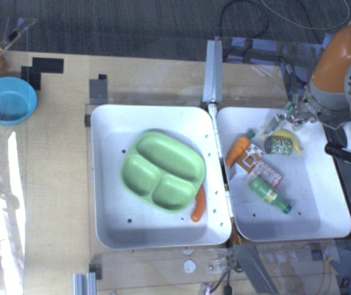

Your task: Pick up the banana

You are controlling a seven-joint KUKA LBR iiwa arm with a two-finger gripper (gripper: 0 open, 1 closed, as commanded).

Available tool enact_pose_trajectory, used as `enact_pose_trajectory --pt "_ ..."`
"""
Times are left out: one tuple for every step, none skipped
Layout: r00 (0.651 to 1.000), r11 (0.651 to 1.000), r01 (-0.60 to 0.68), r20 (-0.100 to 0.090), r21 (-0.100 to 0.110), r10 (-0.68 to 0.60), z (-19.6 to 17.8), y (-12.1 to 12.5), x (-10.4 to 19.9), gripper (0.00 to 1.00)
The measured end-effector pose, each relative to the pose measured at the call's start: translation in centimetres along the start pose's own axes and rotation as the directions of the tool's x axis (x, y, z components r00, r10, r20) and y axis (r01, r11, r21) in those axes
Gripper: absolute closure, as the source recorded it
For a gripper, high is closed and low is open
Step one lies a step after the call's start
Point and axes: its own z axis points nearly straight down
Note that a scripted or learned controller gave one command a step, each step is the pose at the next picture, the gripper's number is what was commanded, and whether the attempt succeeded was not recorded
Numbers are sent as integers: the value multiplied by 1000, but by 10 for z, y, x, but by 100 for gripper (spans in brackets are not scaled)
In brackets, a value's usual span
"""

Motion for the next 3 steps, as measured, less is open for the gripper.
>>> enact_pose_trajectory --pt "1000 1000 6 5 -8 -6 -14 4 1 100" --pt "1000 1000 7 5 -8 -7 -14 4 1 0" --pt "1000 1000 11 10 -16 -11 -28 7 2 100"
